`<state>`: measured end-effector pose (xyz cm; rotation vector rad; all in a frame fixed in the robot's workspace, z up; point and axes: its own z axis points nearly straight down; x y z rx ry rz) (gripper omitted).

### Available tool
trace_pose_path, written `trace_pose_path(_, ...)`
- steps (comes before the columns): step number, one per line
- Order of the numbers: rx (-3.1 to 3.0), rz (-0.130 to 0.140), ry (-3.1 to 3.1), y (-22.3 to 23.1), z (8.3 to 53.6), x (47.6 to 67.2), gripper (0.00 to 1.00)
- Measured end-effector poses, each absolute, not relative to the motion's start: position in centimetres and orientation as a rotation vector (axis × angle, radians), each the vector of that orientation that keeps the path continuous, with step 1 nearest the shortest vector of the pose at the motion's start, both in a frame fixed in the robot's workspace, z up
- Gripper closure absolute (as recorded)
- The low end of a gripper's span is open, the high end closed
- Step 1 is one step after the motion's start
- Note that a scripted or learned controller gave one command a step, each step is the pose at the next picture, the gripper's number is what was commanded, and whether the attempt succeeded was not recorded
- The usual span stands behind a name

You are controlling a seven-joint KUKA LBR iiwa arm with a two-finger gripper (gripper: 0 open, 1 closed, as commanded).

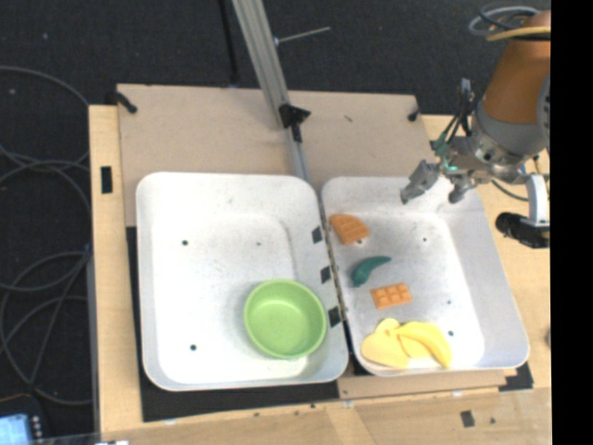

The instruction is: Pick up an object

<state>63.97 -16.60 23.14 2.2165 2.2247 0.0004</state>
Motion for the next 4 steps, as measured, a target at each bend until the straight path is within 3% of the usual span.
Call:
trace_pose_path(1, 2.216, -0.001, 2.225, -16.6, 23.1, 64.0, 0.00)
trace_pose_path(3, 2.224, -0.008, 2.221, -17.9, 12.4, 64.2, 0.00)
trace_pose_path(4, 2.225, -0.005, 2.217, -18.1, 10.0, 64.2, 0.00)
